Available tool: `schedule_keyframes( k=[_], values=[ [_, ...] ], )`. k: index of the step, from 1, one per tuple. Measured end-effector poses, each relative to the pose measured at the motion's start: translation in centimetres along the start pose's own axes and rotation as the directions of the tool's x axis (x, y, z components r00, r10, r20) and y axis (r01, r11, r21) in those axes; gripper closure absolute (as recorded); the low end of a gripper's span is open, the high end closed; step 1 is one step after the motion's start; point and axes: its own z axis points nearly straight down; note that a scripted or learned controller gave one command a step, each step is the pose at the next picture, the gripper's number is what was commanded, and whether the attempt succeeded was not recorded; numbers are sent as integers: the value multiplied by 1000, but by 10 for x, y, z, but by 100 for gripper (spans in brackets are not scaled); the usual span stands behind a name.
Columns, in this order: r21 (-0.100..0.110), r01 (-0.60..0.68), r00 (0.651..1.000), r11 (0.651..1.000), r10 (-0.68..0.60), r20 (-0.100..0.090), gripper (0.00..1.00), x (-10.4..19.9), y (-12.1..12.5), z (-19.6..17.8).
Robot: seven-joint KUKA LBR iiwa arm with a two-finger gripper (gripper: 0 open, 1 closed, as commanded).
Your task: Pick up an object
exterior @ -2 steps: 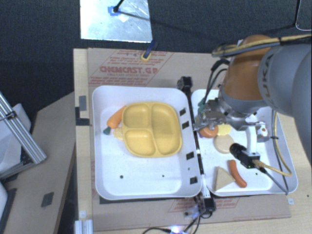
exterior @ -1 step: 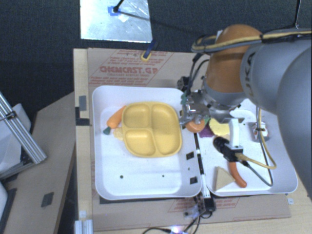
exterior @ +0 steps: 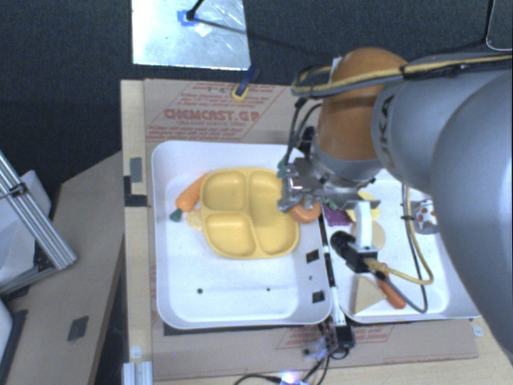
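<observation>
My gripper hangs low over the right edge of the left bin, at the right rim of a yellow divided plate. An orange piece lies directly under and beside the gripper, partly hidden by it. I cannot see whether the gripper is touching that piece. An orange carrot lies against the plate's left side, with a small green bit at its lower end.
The right bin holds a purple piece, a tan disc, an orange carrot-shaped piece and a small white and red object. The arm covers much of this bin. A cardboard sheet lies under both bins.
</observation>
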Motion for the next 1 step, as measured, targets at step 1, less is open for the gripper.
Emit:
schedule_keyframes(
  k=[1],
  values=[
    [-3,-1,1000,1000,1,-1,100,4,-4,-18]
  ],
)
